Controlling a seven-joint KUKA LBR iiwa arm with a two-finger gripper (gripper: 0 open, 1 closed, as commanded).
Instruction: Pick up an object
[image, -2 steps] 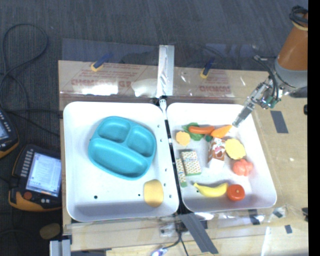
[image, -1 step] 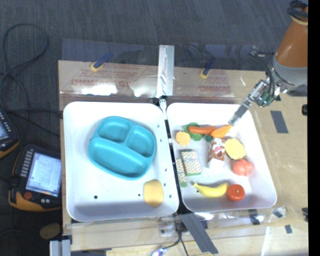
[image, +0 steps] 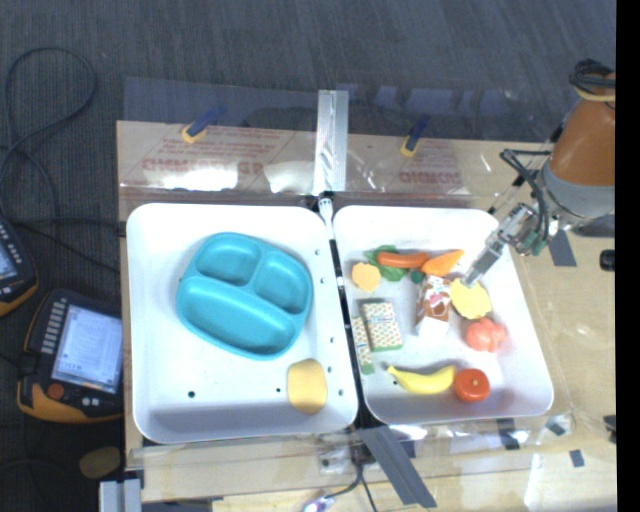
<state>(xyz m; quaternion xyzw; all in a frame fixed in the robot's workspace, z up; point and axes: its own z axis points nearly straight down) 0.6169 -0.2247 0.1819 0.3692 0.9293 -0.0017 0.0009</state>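
We've got the bench (image: 140, 160) with the left bin (image: 150, 300) holding a big blue divided plate (image: 245, 292), long axis running upper left to lower right. The arm (image: 585, 150) is cut off at the right edge. In the right bin (image: 530, 350), the pincer (image: 478, 270) sits over a yellow piece (image: 470, 298); too blurry for us to tell its state. The banana (image: 422, 378) lies left-right, lower middle.
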